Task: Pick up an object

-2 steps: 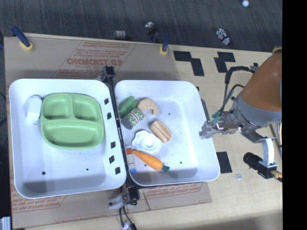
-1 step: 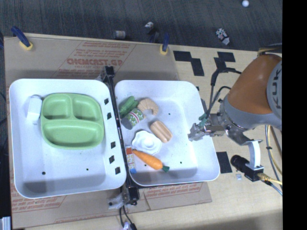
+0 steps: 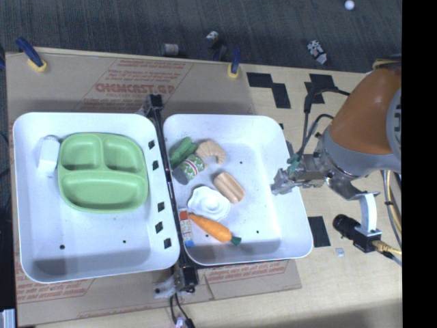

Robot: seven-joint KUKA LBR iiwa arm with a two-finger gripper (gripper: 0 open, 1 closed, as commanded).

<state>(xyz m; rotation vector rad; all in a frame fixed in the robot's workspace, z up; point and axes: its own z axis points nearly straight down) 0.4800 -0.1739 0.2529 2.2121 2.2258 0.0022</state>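
The right bin [image 3: 263, 142] holds several toy foods: a green pickle [image 3: 181, 149], a croissant [image 3: 212, 150], a small can [image 3: 189, 169], a tan hot-dog bun [image 3: 229, 186], a white fried egg [image 3: 208, 203] and an orange carrot [image 3: 212, 229]. My gripper [image 3: 283, 182] hangs over the right rim of this bin, right of the bun and apart from every item. Nothing shows between its tips.
The left bin [image 3: 34, 251] carries a green divided plate [image 3: 104, 171] and a white object [image 3: 48, 156] by its left wall. A black divider [image 3: 161, 176] separates the bins. The arm's grey and orange body [image 3: 365, 125] fills the right side above the bench.
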